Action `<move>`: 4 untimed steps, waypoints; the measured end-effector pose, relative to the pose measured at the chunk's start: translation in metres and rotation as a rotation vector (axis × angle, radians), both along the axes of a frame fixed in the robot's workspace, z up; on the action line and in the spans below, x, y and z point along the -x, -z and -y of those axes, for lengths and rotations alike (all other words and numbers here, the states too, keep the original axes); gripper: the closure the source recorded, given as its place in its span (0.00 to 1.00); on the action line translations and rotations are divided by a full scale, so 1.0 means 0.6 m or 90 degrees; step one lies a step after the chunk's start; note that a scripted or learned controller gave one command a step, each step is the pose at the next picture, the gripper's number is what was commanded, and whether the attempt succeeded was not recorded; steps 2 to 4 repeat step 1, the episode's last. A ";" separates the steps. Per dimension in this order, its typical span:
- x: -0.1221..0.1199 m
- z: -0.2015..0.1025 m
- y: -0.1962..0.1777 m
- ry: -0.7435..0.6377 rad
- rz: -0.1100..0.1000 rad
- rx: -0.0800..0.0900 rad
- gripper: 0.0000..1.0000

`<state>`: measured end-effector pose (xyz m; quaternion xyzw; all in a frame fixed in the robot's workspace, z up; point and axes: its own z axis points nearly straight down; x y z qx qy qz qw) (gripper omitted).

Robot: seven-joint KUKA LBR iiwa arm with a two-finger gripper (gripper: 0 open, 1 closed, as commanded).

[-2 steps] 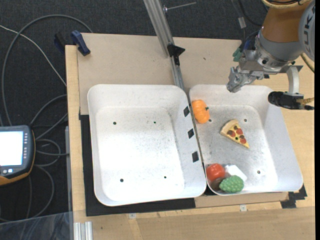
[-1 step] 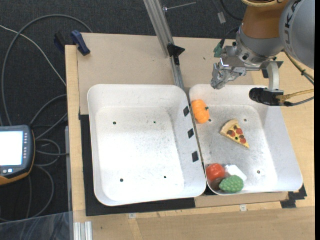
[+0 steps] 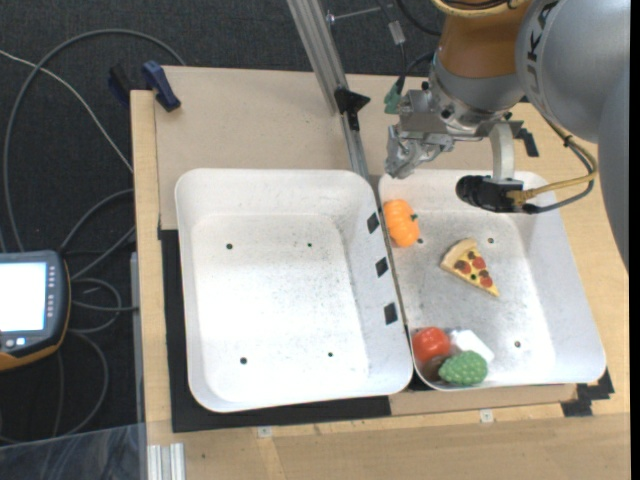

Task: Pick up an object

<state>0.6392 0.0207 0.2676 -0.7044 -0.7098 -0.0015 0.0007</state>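
Arm [image 3: 560,38]: grey with an orange band, filling the upper right of the frame and reaching down toward the right bin's far left corner.
Left bin [image 3: 205,268]: white tray, centre-left of the frame, nothing to grasp in it.
Right bin [image 3: 560,298]: white tray, centre-right, holding all the objects.
Gripper [image 3: 402,160]: poised above the right bin's upper left corner; nothing is visibly between the fingers, and their spread cannot be judged from this angle.
Pizza slice [image 3: 470,266]: flat toy wedge at mid-bin; probably light and stiff, but low-lying, so hard to get fingers under.
Orange object [image 3: 402,223]: rounded toy against the bin's left wall, just below the gripper, the nearest candidate; likely light and smooth, best pinched across its middle, though the wall crowds one side.
Green object [image 3: 463,368]: knobbly toy at the bin's near edge, touching the red one.
Red object [image 3: 431,343]: small, rounded, at the lower left of the right bin.
Hard to read: a white item under the green toy is mostly covered; the fingertips blur against the bin rim.
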 end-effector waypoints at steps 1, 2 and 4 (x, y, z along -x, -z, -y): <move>0.013 -0.081 0.016 0.001 -0.003 0.000 1.00; 0.013 -0.081 0.016 0.001 -0.003 0.000 1.00; 0.013 -0.081 0.016 0.001 -0.003 0.000 1.00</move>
